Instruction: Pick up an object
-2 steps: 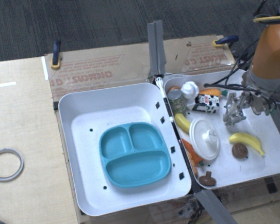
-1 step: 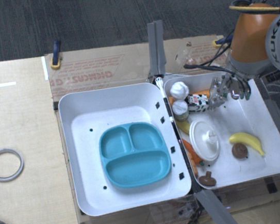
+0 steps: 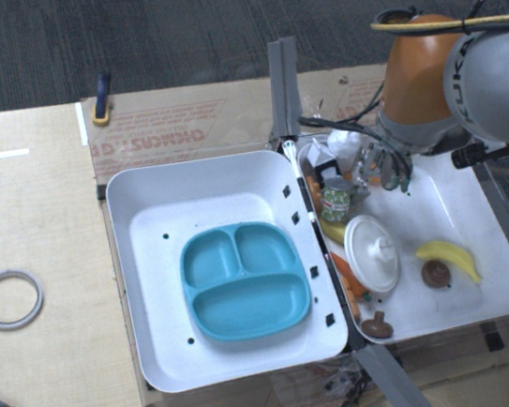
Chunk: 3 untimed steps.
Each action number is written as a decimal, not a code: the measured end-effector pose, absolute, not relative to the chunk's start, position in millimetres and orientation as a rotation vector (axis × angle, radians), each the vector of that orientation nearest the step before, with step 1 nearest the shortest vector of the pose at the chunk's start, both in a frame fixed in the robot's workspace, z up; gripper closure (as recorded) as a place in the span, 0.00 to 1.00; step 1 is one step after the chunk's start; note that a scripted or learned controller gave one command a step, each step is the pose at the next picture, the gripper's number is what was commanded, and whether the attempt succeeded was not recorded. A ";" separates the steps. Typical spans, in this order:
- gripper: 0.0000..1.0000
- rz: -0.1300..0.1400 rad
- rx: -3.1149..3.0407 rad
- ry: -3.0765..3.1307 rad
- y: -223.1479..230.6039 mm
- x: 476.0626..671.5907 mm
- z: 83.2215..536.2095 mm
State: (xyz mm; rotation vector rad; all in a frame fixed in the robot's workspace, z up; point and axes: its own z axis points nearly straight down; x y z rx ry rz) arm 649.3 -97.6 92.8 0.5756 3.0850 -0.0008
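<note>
**Operator:** State the current step.

**Technician:** Approach phase. The arm (image 3: 448, 74) reaches into the far left corner of the right bin (image 3: 496, 299). The pincer (image 3: 374, 168) sits low among a cluster of items there, just beside a small green can (image 3: 337, 202). Cabling and clutter mask the tip, so I cannot tell its state, and no item is visibly gripped.

**Operator:** Locate the candidate objects.

**Technician:** All lie in the right bin. A white lid (image 3: 373, 252) rests near the left wall, a carrot (image 3: 346, 274) between it and the wall. A banana (image 3: 451, 258) lies to the right of the lid, touching a brown round item (image 3: 436, 274). A small dark item (image 3: 378, 326) sits at the near edge. The left bin (image 3: 159, 354) holds a blue plate (image 3: 244, 280).

**Operator:** Requirement for the next move?

**Technician:** In my judgement: confirm one item sits squarely in the grip, close, then lift straight up. The can is the nearest target. Crowding in that corner risks a glancing contact.
</note>
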 end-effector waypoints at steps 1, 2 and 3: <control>0.00 -0.002 0.788 3.035 -220.4 631.6 93.3; 0.00 0.000 0.990 2.977 -133.5 643.5 92.8; 0.00 -0.001 1.053 2.958 -96.0 643.9 92.4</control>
